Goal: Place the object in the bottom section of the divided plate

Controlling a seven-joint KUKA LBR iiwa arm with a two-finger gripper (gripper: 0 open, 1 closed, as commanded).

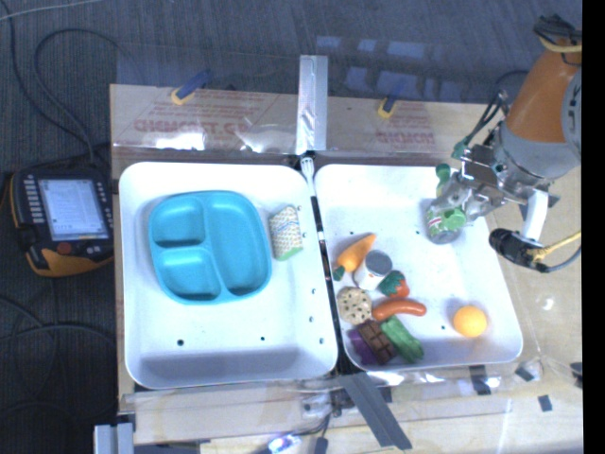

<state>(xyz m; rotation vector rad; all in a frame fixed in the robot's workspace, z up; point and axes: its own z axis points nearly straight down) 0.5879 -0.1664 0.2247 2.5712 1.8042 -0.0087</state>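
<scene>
Left white bin (142, 348) holds a blue divided plate (208, 244), three compartments, with a pale knobbly object (286, 232) just beside its right rim. Right bin (492, 253) holds toy food clustered low: carrot (355, 253), cookie (354, 303), sausage (399, 307), orange (470, 321). Gripper (444, 218) at upper right of the bin; a green-and-silver item sits at its tip; jaws' state: cannot tell.

The arm (553, 112) is running off the right edge, so its upper links are being cut away. The gripper (444, 218) is blurring into a green-and-silver smear — whether anything is sitting between its fingers cannot be told. In the right bin (492, 282), the piled food toys (378, 310) are overlapping one another — the dark ones at the bottom are staying too small to identify.
</scene>
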